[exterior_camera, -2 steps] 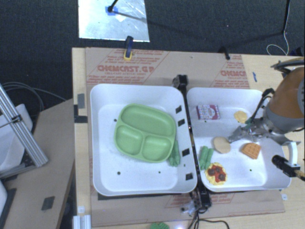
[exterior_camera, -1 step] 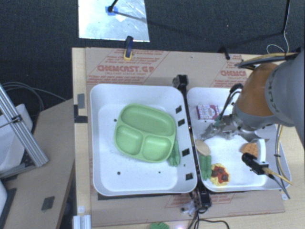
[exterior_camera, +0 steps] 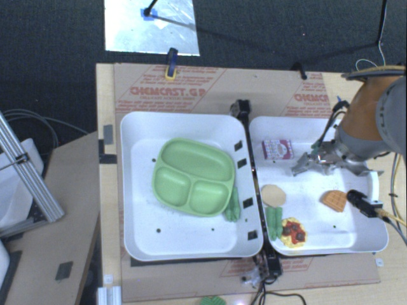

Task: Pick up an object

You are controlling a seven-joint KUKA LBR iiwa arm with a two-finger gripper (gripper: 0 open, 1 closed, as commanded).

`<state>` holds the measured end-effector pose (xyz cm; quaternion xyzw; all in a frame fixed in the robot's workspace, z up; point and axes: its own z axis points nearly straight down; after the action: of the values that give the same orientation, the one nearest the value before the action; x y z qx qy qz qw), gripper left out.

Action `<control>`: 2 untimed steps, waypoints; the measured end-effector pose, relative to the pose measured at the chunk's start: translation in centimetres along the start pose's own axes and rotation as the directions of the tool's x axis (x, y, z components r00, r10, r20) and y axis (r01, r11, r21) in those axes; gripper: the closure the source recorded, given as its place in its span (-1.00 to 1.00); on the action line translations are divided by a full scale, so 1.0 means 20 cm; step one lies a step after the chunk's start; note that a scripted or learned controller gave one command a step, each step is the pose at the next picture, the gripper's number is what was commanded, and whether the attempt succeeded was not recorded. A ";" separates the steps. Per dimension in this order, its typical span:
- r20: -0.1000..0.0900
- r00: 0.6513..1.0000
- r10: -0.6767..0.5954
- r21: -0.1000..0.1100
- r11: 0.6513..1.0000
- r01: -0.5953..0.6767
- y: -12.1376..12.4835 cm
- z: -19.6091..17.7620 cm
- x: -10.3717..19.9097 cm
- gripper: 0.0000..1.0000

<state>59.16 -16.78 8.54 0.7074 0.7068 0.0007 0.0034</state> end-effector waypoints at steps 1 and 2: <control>-0.002 1.000 0.001 0.005 1.000 -0.001 -0.18 0.00 -0.20 -1.00; -0.005 1.000 0.001 0.009 1.000 -0.001 -0.48 0.00 -0.20 -1.00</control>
<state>49.49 -20.68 8.40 0.7078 0.7064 -0.0007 -0.0017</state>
